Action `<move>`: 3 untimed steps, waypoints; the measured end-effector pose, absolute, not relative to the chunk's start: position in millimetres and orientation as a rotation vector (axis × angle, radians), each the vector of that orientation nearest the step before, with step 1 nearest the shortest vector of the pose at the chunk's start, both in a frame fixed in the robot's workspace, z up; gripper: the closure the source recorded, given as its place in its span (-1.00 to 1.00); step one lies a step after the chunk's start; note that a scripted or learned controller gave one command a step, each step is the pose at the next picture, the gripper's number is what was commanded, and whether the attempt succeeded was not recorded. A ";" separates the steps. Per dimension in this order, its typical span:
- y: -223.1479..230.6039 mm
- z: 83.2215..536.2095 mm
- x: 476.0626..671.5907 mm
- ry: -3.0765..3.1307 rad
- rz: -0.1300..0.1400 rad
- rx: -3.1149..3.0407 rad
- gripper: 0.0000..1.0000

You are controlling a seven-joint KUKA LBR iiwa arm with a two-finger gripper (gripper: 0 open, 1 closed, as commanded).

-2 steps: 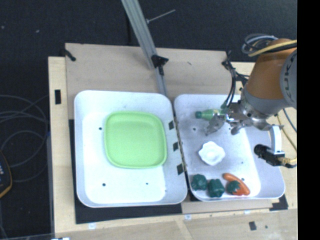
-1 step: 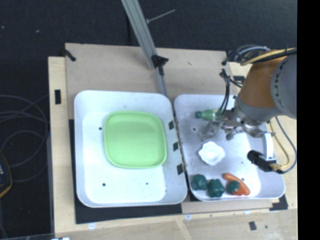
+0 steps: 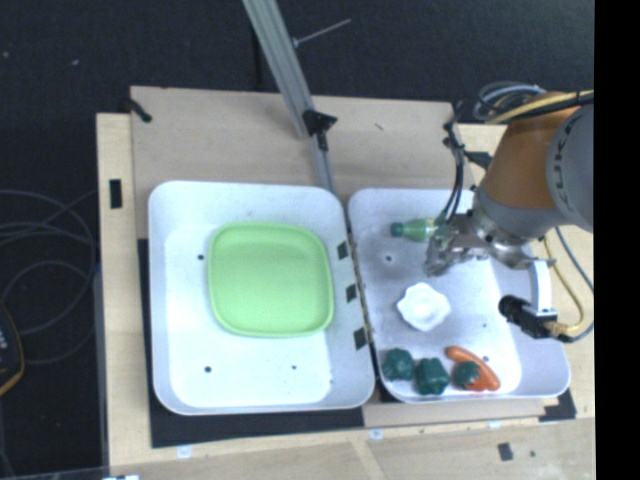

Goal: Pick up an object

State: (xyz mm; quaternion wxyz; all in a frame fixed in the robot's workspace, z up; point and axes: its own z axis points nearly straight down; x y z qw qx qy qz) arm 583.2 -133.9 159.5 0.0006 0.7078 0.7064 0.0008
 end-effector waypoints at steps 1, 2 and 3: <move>-130.9 220.9 579.6 2.218 0.006 2.218 1.00; -122.6 271.3 585.5 2.219 0.005 2.218 1.00; -123.0 281.7 585.7 2.221 0.002 2.221 1.00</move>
